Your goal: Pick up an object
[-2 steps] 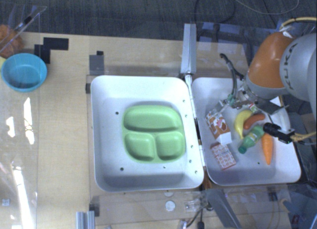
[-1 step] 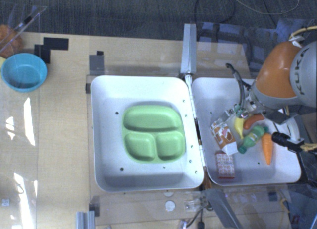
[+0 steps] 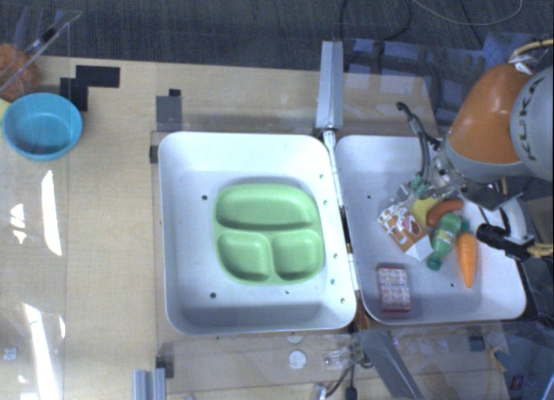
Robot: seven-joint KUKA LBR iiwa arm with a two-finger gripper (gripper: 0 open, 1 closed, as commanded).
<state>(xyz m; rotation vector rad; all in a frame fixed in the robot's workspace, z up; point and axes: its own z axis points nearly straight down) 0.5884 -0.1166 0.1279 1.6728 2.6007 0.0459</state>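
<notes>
Right bin (image 3: 511, 303) holds a cluster of small items toward its far-right part. Cluster: green bottle (image 3: 443, 239), lying tilted, cap end toward the near-left; carrot (image 3: 467, 260) just right of it, tip pointing toward the near edge; a yellow piece (image 3: 424, 211) and a red-orange piece (image 3: 446, 208) touching each other just beyond the bottle; a white-and-orange packet (image 3: 399, 223) to the left of these, its corner against the yellow piece. A pink-red box (image 3: 394, 289) lies apart from the cluster, near the bin's front-left corner, flat on the floor.

Gripper (image 3: 430, 183) sits at the far edge of the cluster, directly over the yellow and red-orange pieces. Finger state: cannot tell, the tips merge with the clutter beneath. Nothing seen lifted off the bin floor.

Arm (image 3: 493, 121) enters from the right; orange band above the wrist overhangs the bin's far-right corner.

Left bin (image 3: 182, 303) carries a green tray (image 3: 269, 231) with three compartments, roughly centred. A metal divider (image 3: 329, 87) runs back from between the two bins.

On the bench (image 3: 104, 242), far left: blue bowl (image 3: 42, 125), well apart from both bins.
</notes>
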